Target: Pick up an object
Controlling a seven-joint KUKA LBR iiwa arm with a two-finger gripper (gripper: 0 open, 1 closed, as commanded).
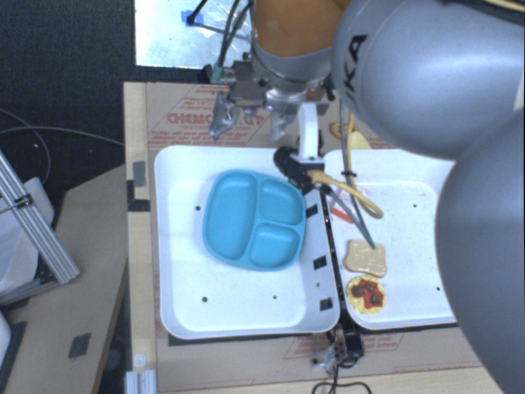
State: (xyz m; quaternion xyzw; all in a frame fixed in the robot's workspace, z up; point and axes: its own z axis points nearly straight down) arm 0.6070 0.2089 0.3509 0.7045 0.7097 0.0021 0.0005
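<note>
My gripper (250, 124) hangs over the cardboard just behind the back rim of the left bin (184, 302). Its two fingers stand apart, open, with nothing between them. A light blue divided plate (250, 220) lies in the middle of the left bin, in front of and below the gripper. In the right bin (418, 220), near its left wall, lie a slice of toast (365, 258) and a small round piece with red topping (367, 295). A small orange-red item (340, 214) and a thin grey stick (362, 235) lie just behind the toast.
The grey arm covers the upper right of the view and the back of the right bin. The wall between the bins (328, 253) runs down the middle. Brown cardboard (176, 117) lies under and behind the bins. A metal frame (33, 228) stands at the far left.
</note>
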